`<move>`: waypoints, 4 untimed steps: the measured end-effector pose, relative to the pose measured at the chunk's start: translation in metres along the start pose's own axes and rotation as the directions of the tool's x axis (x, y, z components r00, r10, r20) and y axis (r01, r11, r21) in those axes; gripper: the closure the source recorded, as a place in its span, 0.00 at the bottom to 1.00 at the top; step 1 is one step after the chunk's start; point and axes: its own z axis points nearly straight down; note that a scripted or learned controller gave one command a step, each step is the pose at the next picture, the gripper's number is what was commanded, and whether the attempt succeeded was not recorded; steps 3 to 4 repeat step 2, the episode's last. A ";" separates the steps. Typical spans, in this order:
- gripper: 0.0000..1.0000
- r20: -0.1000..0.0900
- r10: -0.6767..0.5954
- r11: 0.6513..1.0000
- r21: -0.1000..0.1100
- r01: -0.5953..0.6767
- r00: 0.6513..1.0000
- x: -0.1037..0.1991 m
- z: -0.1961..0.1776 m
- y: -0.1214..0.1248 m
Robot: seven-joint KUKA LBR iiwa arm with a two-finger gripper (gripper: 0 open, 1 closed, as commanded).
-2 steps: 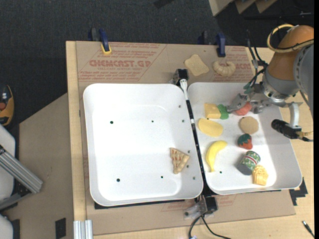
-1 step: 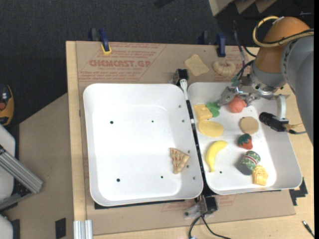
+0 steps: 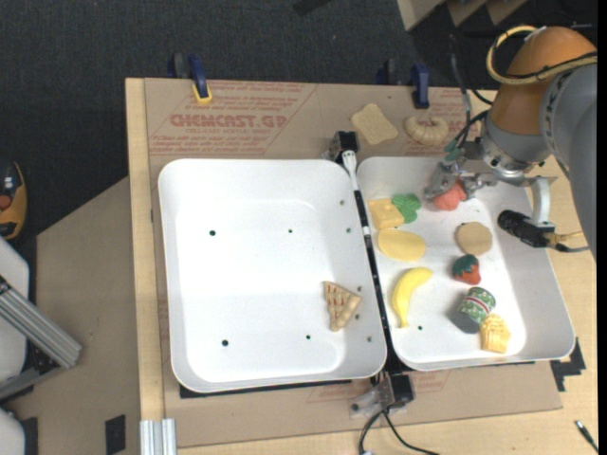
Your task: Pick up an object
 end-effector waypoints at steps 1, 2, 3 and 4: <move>1.00 -0.002 -0.002 1.000 -0.003 0.002 1.000 0.044 -0.111 -0.021; 1.00 -0.005 -0.004 1.000 0.004 0.004 1.000 0.093 -0.150 -0.058; 1.00 -0.005 -0.004 1.000 0.004 0.004 1.000 0.093 -0.150 -0.058; 1.00 -0.005 -0.004 1.000 0.004 0.004 1.000 0.093 -0.150 -0.058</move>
